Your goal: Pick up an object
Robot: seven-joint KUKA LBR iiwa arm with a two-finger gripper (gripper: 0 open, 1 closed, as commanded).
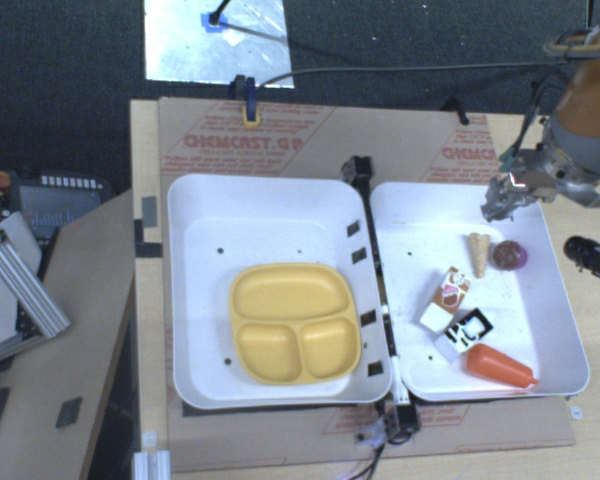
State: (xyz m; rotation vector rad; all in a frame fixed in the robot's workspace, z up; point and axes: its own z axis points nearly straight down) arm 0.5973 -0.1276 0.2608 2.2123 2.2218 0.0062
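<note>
Five small things lie in your right bin (555, 268): a cone (478, 251) and purple ball (508, 256) near its back edge, then a carton (451, 290), a black-and-white block (466, 330) and a carrot (499, 366) toward the front. Your claw (502, 200) hovers above the cone, grasping nothing; whether it is released, you cannot tell. You're at the approach: next, descend squarely onto the cone.

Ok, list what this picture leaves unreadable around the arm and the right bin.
- Gripper: small and blurred in the camera view; the finger gap is unreadable.
- Arm: cut off by the right edge.
- Small carton: label print too small to read.
- Purple object: too small to identify.
</note>
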